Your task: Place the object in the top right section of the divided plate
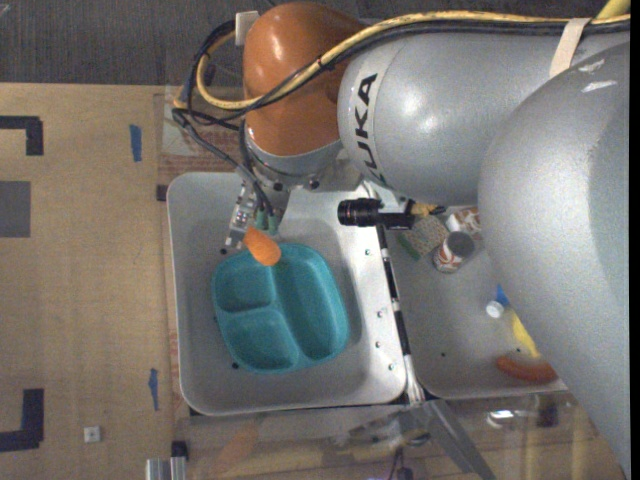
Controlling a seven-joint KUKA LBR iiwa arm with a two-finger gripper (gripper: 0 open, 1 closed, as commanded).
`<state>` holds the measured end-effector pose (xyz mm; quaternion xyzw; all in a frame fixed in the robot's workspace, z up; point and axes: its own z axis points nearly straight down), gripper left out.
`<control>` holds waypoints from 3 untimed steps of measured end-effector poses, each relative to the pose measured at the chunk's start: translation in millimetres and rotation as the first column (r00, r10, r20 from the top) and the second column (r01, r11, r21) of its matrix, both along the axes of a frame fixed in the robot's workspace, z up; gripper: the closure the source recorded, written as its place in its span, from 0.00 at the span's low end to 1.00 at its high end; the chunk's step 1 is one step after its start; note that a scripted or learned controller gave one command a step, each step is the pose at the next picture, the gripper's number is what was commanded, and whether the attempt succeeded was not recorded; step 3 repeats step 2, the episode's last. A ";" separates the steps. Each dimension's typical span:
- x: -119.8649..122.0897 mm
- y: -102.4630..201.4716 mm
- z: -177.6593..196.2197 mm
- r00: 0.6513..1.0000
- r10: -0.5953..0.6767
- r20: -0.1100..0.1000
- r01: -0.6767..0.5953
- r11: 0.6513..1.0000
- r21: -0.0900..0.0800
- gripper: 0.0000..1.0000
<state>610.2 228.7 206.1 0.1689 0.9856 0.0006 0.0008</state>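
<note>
Reaching in from the right, the grey arm [470, 108] is stretching over both bins, its orange band [290, 78] sitting above the left bin's [195, 268] far edge. The gripper [252, 236] is hanging over that bin's far part, its fingers clamped on a small orange object [263, 247], which is showing between the tips. The object is hovering right at the far rim of the teal divided plate [282, 308], which is lying in the middle of the left bin. In the right bin [450, 383], a cup-like item [452, 251] is lying near the dividing edge, and an orange sausage-shaped piece [525, 369] is resting toward the near edge.
</note>
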 end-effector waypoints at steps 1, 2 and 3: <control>0.2 -0.3 0.1 1.000 0.000 0.000 0.000 1.000 0.000 0.00; -21.3 -5.3 -53.3 0.991 -0.133 0.000 0.133 0.991 0.001 0.00; -21.3 -5.3 -53.3 0.991 -0.133 0.000 0.133 0.991 0.001 0.00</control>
